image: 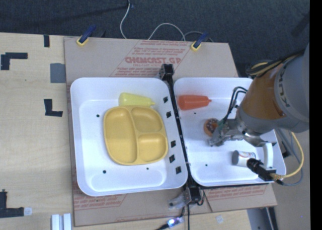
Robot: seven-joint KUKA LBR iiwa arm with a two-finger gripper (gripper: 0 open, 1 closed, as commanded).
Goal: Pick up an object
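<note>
Right bin [201,173], end effector [217,140] lowered inside

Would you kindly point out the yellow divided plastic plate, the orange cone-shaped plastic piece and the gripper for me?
yellow divided plastic plate [135,135]: camera view, on its central ridge.
orange cone-shaped plastic piece [193,102]: camera view, on the middle of its body.
gripper [217,140]: camera view, at its tip over the right bin.
</note>
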